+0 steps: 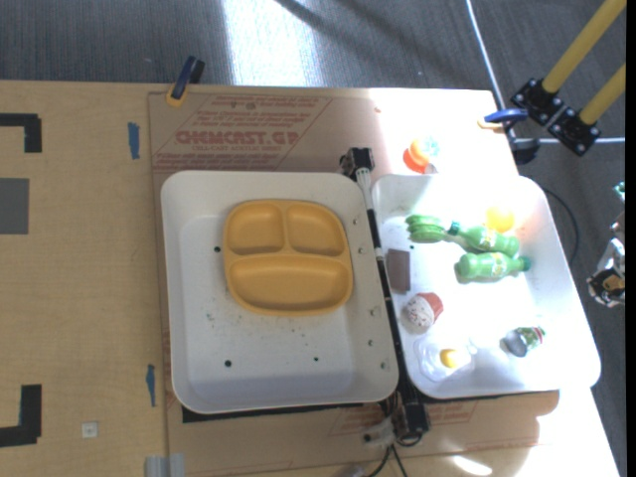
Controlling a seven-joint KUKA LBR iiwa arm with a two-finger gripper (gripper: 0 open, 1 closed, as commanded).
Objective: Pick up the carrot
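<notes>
Largest before me is the bench [79, 266], tan across the left and middle of the frame, with a cardboard sheet [248, 127] bearing red print laid on it under the bins. The left bin [199, 366] sits at centre, white and speckled with dark flecks, and a yellow divided plate [288, 256] lies flat in its upper half. The right bin [561, 336] touches it along the inner edge and is washed out by strong light.

In the right bin two green bottles lie on their sides near the top: the upper bottle [462, 232] has its dark green end toward the left, and the lower bottle [492, 264] lies just beneath it. A yellow shape [500, 217] glows just above them, too bleached to name. A brown block [398, 269] rests against the bin's left wall, a red and white object [420, 310] lies just below it, and lower still a clear item with a yellow piece [447, 358] sits near the bottom edge. A small grey and green thing [522, 341] lies toward the lower right.

The carrot [422, 154], orange with a touch of green, lies outside both bins on the bench, just above the right bin's upper left corner, near the black clip [356, 159] at the top of the seam.

Whether my gripper is spread or pressed together I cannot tell
</notes>
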